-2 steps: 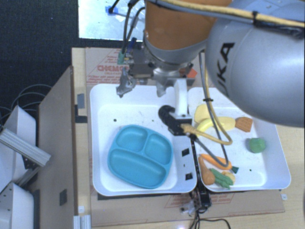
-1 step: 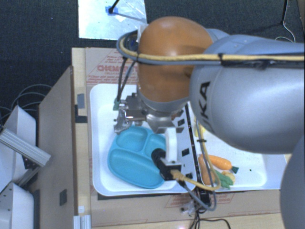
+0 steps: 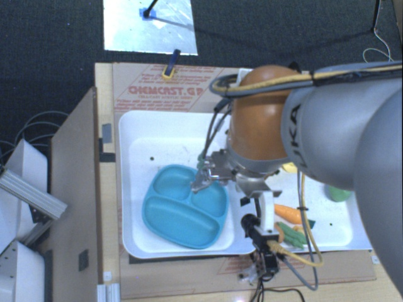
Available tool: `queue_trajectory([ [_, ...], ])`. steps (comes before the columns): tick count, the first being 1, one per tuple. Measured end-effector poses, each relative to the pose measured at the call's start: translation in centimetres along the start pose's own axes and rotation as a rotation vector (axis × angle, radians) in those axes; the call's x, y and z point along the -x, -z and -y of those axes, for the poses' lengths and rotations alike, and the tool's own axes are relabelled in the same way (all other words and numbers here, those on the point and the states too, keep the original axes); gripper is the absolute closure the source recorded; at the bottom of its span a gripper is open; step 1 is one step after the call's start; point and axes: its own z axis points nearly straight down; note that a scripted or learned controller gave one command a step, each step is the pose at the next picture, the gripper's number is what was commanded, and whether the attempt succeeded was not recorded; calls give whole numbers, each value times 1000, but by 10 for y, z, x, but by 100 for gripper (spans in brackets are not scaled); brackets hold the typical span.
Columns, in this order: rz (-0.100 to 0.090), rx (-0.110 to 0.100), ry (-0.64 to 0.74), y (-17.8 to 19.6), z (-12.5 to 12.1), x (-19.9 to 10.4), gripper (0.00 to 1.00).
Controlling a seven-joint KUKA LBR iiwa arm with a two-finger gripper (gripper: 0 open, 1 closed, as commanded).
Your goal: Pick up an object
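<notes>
A blue divided plate [image 3: 182, 206] lies in the left white bin [image 3: 135, 162]. The arm's orange band and grey body hang over the middle of the bench and hide most of the gripper [image 3: 203, 180]. A metal part of the gripper pokes out just over the plate's upper right rim. In the right bin [image 3: 343, 234] lie an orange carrot [image 3: 288, 214], a green pod-like thing [image 3: 291, 234] and a green object [image 3: 339, 194], partly under the arm. A bit of yellow [image 3: 289, 167] peeks out beside the wrist.
A cardboard sheet with red print [image 3: 165, 87] lies behind the bins. A shiny square sheet [image 3: 150, 17] sits further back on the dark floor. Cables and a black fitting [image 3: 264, 250] hang at the bins' front edge.
</notes>
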Motion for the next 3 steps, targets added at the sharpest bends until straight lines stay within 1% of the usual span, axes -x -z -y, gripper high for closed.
queue_trajectory([
  [1,-1,7,-3,-19,-2,111,0],
  [2,-5,11,11,-7,-3,103,100],
  [3,-6,14,13,3,-4,102,100],
])
